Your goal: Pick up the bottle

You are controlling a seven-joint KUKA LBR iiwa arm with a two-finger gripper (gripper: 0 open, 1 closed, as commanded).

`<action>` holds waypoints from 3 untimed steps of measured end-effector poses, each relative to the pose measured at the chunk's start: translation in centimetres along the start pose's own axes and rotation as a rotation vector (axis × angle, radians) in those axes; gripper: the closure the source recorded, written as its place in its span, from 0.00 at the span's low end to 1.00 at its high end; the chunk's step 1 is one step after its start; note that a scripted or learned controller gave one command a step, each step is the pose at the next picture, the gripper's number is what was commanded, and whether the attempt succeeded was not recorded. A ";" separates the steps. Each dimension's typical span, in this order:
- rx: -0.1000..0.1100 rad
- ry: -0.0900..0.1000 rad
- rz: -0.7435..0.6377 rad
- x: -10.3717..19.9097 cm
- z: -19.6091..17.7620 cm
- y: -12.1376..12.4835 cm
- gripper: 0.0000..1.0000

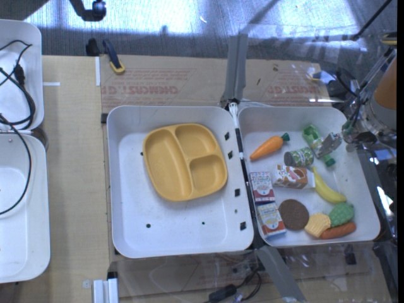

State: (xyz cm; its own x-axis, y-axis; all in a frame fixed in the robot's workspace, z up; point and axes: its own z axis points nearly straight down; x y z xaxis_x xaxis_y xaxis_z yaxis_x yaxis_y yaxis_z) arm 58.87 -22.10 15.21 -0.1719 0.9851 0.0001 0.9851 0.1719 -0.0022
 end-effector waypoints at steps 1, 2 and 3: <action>0.005 0.016 -0.084 -0.3 6.3 7.2 0.00; -0.001 0.002 -0.086 -0.7 5.2 7.2 1.00; -0.002 -0.002 -0.001 2.7 -6.3 7.7 1.00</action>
